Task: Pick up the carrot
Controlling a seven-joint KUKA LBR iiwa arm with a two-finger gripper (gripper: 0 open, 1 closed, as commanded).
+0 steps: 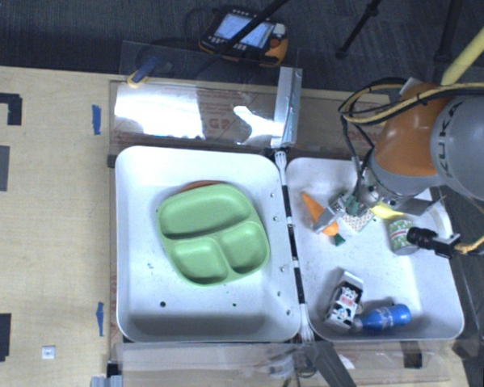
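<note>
Two white bins sit side by side. In the right bin [431,296], the carrot [312,207] lies at about ten o'clock, its tip toward the dividing wall. The gripper [350,209] hovers just beside it, at three o'clock of the carrot — whether it is open or grasping anything cannot be told. Risks: closing off-centre could nudge the carrot against the wall, or catch the small patterned packet [355,221] underneath instead.

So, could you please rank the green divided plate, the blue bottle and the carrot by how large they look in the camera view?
1. green divided plate, by far the largest.
2. blue bottle and carrot: they look alike, so I won't rank them.
</note>
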